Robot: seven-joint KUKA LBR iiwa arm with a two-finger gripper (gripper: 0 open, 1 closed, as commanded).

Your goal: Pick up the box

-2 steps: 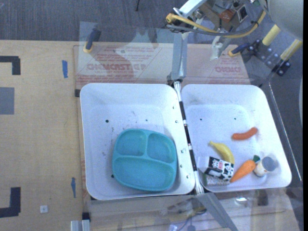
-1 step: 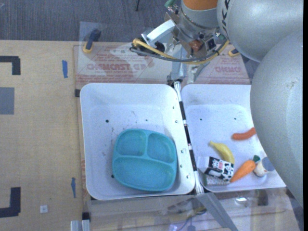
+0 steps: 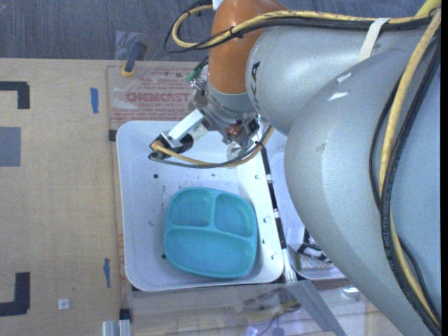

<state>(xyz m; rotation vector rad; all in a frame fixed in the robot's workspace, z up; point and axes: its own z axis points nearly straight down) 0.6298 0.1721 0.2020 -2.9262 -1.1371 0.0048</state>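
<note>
My gripper hangs below the orange wrist band over the far right part of the left bin, close to the wall between the two bins. Nothing shows between it and the bin floor. In the right bin, a small patch of a pale thing with black print peeks out under the arm near the front edge; it may be the box, but the arm hides most of it.
A teal divided plate lies in the near half of the left bin. The grey arm covers nearly all of the right bin. A brown bench surface with blue tape marks lies to the left.
</note>
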